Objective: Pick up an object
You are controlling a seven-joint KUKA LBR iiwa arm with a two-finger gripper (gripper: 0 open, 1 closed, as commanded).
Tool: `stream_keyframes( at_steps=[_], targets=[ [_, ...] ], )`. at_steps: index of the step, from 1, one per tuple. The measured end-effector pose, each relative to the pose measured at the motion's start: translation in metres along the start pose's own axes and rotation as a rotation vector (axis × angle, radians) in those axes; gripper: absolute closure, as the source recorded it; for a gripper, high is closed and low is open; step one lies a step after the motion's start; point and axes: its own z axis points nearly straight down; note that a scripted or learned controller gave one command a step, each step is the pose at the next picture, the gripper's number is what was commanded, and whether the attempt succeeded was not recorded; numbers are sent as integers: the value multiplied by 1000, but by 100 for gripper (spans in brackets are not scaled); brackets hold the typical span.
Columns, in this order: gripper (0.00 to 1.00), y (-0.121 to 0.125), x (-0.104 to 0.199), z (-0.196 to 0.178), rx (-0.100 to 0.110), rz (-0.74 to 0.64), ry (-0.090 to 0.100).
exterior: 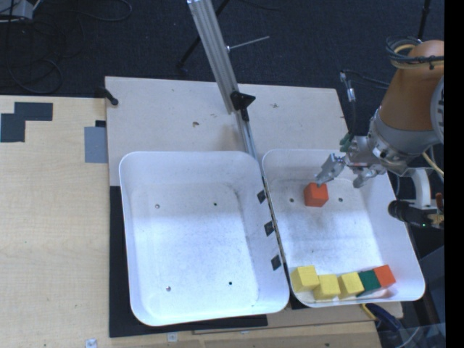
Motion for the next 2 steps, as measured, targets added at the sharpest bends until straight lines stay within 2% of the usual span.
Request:
stream_keyframes(
  at_steps=[1, 2],
  targets=[
    [0, 14, 27, 101, 0, -4, -3],
    [0, 33, -11, 122, 1, -5, 2]
  ],
)
